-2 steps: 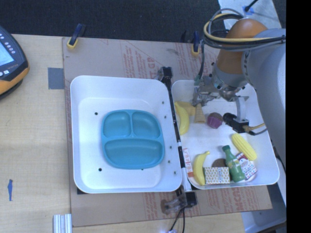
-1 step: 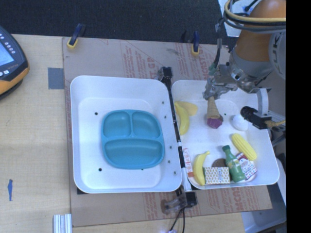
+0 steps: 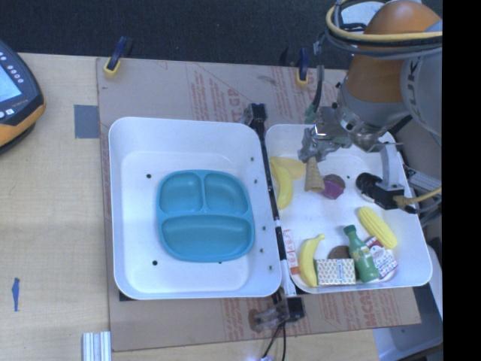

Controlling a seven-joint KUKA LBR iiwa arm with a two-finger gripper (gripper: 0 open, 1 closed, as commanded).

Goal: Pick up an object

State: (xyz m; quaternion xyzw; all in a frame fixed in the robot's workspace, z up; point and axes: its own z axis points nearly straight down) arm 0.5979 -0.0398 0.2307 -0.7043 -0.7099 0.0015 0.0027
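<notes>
End effector low over the right bin.
You can't tell its finger spread; it sits just above a tan cone, beside a banana.

The arm's orange band and grey wrist cover the right bin's far rim and run past the right edge. A yellow-and-black device on the desk is cut by the left edge. The label print on the small box is too small to read.
</notes>
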